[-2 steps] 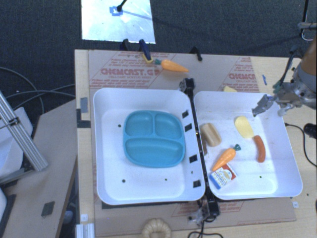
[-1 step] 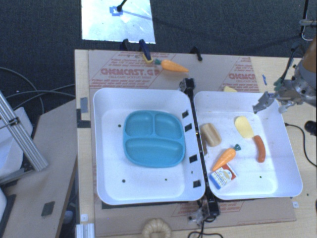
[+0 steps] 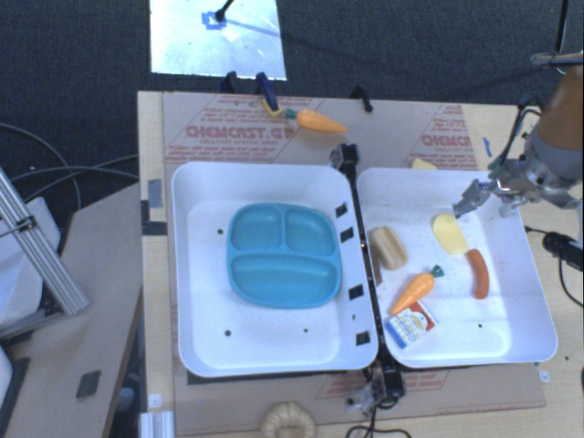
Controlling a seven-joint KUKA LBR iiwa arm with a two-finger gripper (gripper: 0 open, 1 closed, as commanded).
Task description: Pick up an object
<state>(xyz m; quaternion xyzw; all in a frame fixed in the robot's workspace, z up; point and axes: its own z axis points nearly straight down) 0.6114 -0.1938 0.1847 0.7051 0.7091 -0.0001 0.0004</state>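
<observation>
The right bin (image 3: 520, 336) holds several toy foods: a pale yellow piece (image 3: 448, 234), a red sausage (image 3: 478, 273), an orange carrot with a green top (image 3: 414, 290), a tan bread roll (image 3: 388, 246) and a small printed packet (image 3: 410, 324). My gripper (image 3: 467, 201) hangs over the far right part of this bin. It is just above and slightly right of the yellow piece, and I see nothing held in it. The grey arm with its orange band (image 3: 558, 126) comes in from the right edge.
The left bin (image 3: 201, 336) holds a blue divided plate (image 3: 281, 254). A second carrot (image 3: 317, 121) lies on the cardboard behind the bins, and a yellow bit (image 3: 422, 163) sits behind the right bin. Black clips (image 3: 358, 263) line the wall between the bins.
</observation>
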